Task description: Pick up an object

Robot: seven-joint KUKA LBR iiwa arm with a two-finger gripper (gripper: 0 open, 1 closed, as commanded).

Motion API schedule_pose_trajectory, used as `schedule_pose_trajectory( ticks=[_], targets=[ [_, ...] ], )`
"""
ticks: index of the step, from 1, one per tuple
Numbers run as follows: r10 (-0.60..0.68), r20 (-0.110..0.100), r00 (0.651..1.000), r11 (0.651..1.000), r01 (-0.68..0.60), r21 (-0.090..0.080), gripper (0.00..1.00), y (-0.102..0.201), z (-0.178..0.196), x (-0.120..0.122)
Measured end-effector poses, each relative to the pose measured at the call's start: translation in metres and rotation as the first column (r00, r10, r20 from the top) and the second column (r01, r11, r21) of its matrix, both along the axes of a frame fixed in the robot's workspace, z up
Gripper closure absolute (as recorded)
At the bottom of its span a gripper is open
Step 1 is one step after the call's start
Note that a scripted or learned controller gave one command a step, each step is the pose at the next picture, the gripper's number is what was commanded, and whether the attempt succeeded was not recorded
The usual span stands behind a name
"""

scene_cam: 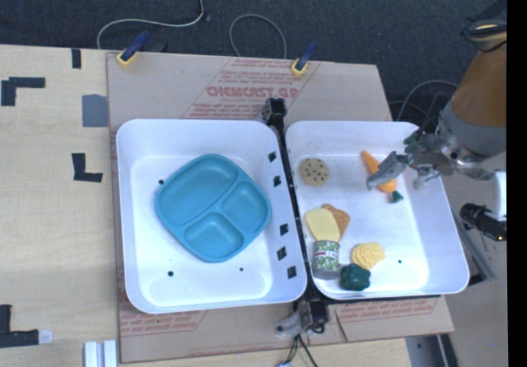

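The arm's grey two-finger tool (394,174) hung over the right white bin (428,267), its spread unreadable, just beside a small orange carrot-shaped toy (372,164) lying near the bin's far side.

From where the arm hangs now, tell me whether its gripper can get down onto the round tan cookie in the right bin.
Probably yes. The round tan cookie lies flat on bare floor of the right white bin, apart from the other toys, and the gripper hangs beside it with nothing between.

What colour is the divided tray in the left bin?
Light blue; the divided tray shows in the camera view.
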State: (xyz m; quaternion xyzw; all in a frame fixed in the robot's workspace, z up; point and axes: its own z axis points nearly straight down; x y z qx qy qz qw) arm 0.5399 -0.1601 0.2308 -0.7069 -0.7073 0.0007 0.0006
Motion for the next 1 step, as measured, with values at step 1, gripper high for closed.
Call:
schedule_pose_trajectory(
  ticks=[1],
  targets=[
    [-0.002,0.004,1.000,1.000,0.002,-0.004,0.00,-0.0450,-0.1506,0.0292]
  ],
)
